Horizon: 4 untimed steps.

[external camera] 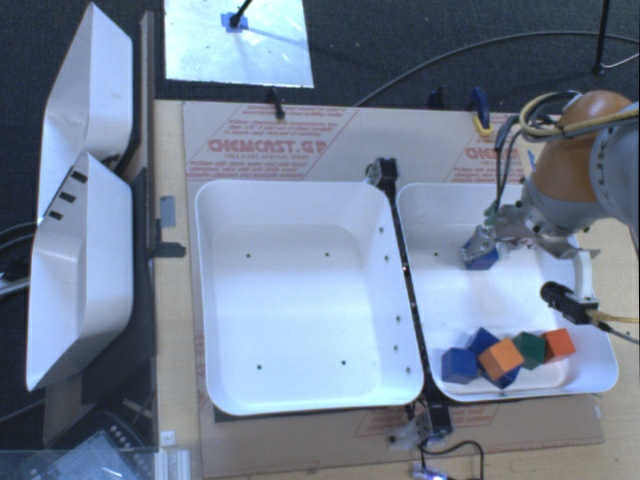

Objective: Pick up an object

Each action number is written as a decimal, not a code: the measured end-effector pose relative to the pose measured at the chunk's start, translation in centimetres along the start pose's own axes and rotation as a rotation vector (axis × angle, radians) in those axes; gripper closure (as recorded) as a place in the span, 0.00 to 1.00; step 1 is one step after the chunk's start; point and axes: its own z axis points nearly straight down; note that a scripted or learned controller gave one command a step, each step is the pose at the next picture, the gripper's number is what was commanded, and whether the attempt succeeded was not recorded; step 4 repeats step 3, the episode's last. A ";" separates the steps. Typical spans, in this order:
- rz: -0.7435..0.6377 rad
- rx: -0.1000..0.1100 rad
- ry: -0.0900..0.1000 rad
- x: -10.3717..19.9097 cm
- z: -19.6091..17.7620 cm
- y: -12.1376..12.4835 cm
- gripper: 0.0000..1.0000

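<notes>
Over the right bin, gripper closed on a blue block, held tilted

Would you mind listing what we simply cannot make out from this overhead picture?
- Hand in the camera view: too small and blurred to tell whether it grips the blue block under it.
- Arm: cut off by the right edge.
- Pile of blocks in the right bin: they overlap, so their number is unclear.
</notes>
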 end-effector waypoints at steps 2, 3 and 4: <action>-0.006 0.002 0.002 14.9 -7.8 -7.8 1.00; -0.005 -0.004 0.002 20.6 -13.1 0.8 1.00; -0.005 -0.004 0.002 20.6 -13.1 0.8 1.00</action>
